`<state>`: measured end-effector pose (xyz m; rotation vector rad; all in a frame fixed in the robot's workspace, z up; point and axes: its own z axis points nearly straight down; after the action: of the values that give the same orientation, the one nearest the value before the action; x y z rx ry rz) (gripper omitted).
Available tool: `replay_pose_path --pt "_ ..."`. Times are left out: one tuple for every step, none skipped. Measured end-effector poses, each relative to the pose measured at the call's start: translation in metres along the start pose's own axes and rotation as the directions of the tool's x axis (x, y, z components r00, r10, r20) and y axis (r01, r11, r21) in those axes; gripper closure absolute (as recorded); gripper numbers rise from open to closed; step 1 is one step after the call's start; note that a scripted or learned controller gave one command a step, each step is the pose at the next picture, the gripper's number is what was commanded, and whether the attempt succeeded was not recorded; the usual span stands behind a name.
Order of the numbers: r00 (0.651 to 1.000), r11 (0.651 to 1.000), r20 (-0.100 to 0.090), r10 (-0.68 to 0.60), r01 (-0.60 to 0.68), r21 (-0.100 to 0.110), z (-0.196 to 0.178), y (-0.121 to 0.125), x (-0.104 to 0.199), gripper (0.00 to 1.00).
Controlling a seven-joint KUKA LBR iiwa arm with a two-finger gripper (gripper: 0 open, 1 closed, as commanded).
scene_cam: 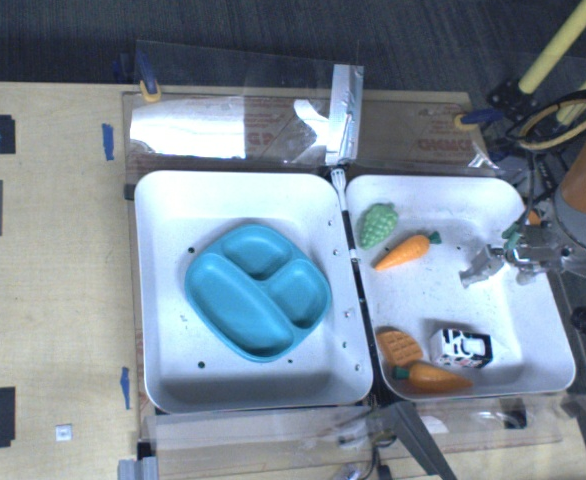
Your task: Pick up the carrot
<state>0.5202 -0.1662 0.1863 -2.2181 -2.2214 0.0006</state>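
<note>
Along the near edge of the right bin (533,298) lie three small things: a tan ridged toy (400,347) by the near-left corner, an orange toy with a green end (435,376) just in front of it, and a black-and-white piece (464,347) beside them. In the left bin (163,268) a blue divided plate (258,289) sits about mid-floor.

Farther up, toward the right bin's far-left corner, lies the carrot (403,252), flat on the white floor and clear of the walls. Its long axis runs on a slant: orange tip toward the left wall and slightly nearer, green top (431,238) toward the far-right. A green knobbly toy (377,224) lies just beyond it, close but, I judge, not touching.

The gripper (485,265) hangs by the right wall, apart from the carrot with bare floor between; whether its fingers are spread or closed I cannot tell (they are small and blurred against the white).

The step in hand looks like the approach, with nothing grasped. The next move calls for travelling left over the carrot's middle, turning to close across its slanted axis, and descending clear of the green toy.
</note>
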Motion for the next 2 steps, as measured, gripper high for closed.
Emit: replay_pose_path --pt "0.975 0.975 0.0 0.221 -0.221 -0.003 0.002 0.044 0.09 0.0" --pt "0.956 0.956 0.002 0.292 -0.292 -0.002 0.093 0.09 0.066 0.0"
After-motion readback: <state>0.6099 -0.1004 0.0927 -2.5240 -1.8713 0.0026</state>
